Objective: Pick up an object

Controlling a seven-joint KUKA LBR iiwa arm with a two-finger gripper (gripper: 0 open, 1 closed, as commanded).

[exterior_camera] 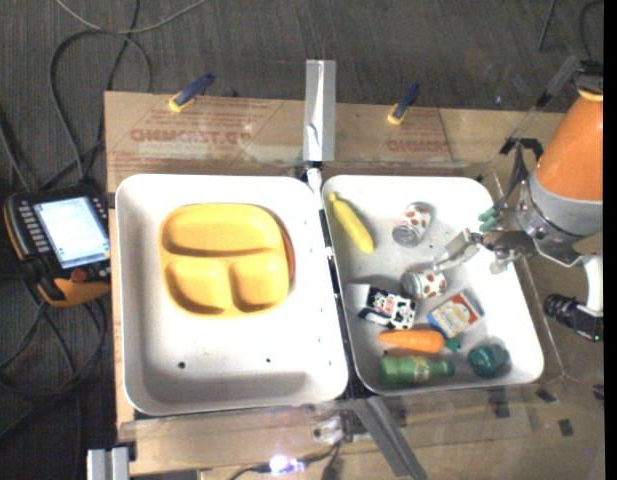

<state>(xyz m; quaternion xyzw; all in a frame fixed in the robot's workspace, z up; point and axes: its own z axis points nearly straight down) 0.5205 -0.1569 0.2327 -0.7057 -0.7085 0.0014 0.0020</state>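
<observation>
Your tool [466, 247] hangs over the right bin [508, 203], low above a small can [429, 282] at the bin's middle; you cannot tell from this angle what state it is in, and nothing shows in its grip. You are likely at the approach step, with the pick not yet made. Around the can lie a second can [414, 223], a banana [352, 223], a small box [455, 314], a carrot [412, 341] and a green bottle [416, 370], so the next move calls for a straight descent onto one thing, clear of its neighbours.
</observation>
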